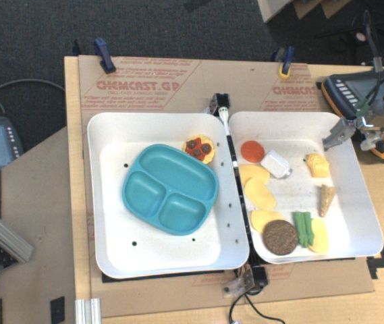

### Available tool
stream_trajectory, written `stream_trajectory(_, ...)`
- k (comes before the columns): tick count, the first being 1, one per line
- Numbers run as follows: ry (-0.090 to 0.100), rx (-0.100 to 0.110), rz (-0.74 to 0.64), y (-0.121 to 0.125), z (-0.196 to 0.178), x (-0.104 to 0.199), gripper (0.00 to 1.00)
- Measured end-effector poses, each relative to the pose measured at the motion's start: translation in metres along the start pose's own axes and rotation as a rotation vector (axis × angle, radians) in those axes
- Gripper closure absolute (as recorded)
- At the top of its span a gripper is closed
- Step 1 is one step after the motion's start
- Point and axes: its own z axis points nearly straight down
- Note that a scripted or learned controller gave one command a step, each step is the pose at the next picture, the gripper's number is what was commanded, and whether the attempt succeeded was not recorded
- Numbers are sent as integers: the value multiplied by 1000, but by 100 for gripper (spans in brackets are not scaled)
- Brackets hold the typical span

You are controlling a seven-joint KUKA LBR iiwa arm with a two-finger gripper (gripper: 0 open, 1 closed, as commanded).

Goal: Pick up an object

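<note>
**Gripper hanging at the right bin's upper right rim, food toys lying loose below**

Hovering at about 2 o'clock of the right bin [374,231], over its rim: the gripper [345,132], one grey finger pointing down toward 8 o'clock. Impossible to tell how far apart the fingers are standing; nothing showing between them.

Lying in the right bin, apart from the gripper: a yellow piece [318,165] nearest it, toward 7 o'clock; a cone-shaped piece [326,199] just below that. Sitting at the bin's 10 o'clock, a red disc [252,151], with a small white-and-grey block [276,165] just beside it at 4 o'clock. Running down the left wall, pale yellow slices [258,187]. Resting at 6 o'clock, a brown round patty [280,236], with a green strip [303,228] just beside it on a yellow piece.

Occupying the left bin [104,181]: a blue divided plate [170,188], tilted, and a small pizza-like toy [200,148] touching its 1 o'clock edge.
</note>
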Motion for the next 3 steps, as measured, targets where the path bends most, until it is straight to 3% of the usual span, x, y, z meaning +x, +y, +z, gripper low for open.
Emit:
stream_trajectory(1, 4, 17, 4, -34, 174, -20, 0)
stream_trajectory(2, 16, 4, -6, 44, 190, -40, 0)
stream_trajectory(3, 20, 11, -6, 107, 189, -38, 0)
